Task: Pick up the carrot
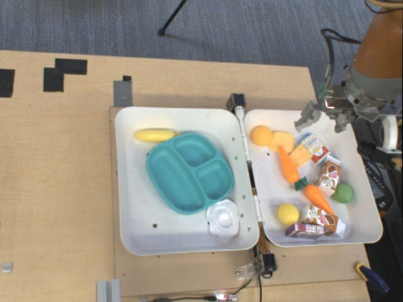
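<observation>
Carrot (288, 167) lies in the right bin (371, 222) among cartons and toy fruit. Jaws (323, 116) spread, empty, over that bin's far rim. Tan worktop (56, 187); grey carpet (94, 14) behind.

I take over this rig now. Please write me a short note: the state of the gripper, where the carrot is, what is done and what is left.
Gripper: above the far edge of the right bin, nothing seen between its fingers; open or shut is unclear.
Carrots: two lie in the right bin. One carrot is near the bin's middle, beside a small carton. The second carrot lies nearer the front, between a green ball and a yellow ball.
Left bin: teal divided plate, banana, white cup.
Done: no carrot lifted yet.
Left: descend on a carrot, grasp, lift.
</observation>
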Robot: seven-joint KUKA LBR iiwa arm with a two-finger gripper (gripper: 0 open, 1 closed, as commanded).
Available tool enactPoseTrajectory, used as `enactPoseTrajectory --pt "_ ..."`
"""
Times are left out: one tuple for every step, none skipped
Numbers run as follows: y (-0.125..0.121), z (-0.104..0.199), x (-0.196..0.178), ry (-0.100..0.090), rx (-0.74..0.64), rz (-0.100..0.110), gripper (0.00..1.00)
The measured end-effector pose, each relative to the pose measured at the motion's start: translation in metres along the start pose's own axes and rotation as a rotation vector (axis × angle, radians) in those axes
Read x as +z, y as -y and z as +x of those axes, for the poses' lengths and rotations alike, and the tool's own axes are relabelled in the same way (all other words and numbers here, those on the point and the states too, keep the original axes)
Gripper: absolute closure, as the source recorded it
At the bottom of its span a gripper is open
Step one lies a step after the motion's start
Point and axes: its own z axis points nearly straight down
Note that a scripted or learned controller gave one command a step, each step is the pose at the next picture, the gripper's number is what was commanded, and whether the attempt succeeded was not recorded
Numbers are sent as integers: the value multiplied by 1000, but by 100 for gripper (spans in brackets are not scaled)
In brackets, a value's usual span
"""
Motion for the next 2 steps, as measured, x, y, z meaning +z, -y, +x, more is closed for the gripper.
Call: enactPoseTrajectory --pt "7 13 144 -1 -193 2 0" --pt "13 3 179 -1 -73 -4 0"
